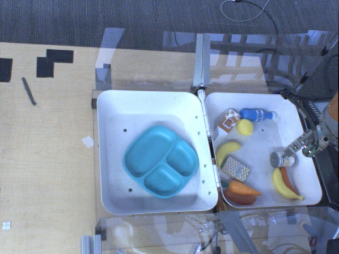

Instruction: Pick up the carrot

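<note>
**Carrot pick: not yet begun, tool short of target**

Orange tapered carrot (242, 188) lying flat on floor of right-hand shallow white bin (265, 100), near front-left corner, thick end toward bin centre. Touching or partly overlapping a dark red rounded item (238, 198) just in front. Small checkered packet (235, 168) directly behind, close. Yellow-green curved piece (228, 150) further back along same wall.

Tool (288, 155) at right side of same bin, low over floor, beside a small grey cylindrical can (277, 160). Nothing visibly pinched. Whether fingers spread or pressed together: cannot tell at this resolution.

Progress judged: no grasp, no lift. Left to do: traverse toward front-left corner, descend, close, raise.

Room and edges:
- Carrot hemmed by left wall, front wall, red item and packet. Most open approach appears from bin centre, on the right side of carrot.
- Bare bin floor between can and carrot: path across looks clear.
- Yellow banana (285, 187) with red-brown strip on it lies at front right, near tool; risk of a nudge on departure.
- Blue bottle (257, 114), yellow ball (244, 127), small carton (229, 121) at rear, well apart from route.
- Left-hand white bin (111, 142) holds blue three-compartment plate (161, 160); not involved.
</note>
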Controlling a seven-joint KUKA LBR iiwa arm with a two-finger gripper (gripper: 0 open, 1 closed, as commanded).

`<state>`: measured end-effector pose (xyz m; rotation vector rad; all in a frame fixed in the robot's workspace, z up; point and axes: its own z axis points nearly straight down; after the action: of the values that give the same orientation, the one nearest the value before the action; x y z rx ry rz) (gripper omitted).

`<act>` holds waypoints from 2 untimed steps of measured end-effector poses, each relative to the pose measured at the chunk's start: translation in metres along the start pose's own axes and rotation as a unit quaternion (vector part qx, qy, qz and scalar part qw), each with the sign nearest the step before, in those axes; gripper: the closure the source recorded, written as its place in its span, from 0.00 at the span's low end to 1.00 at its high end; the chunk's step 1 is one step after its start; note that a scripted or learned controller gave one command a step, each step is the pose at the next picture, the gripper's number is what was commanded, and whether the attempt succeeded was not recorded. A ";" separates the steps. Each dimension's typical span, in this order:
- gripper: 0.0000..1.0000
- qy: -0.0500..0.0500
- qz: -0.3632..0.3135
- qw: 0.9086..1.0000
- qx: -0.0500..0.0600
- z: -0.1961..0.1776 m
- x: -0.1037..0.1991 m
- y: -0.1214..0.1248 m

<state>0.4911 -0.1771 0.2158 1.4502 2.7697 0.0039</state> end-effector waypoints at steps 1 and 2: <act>1.00 0.003 0.150 0.989 0.003 0.014 -0.039 0.006; 1.00 0.003 0.315 0.949 0.005 0.016 -0.022 -0.019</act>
<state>0.4881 -0.2057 0.1995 2.2580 2.1794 0.0019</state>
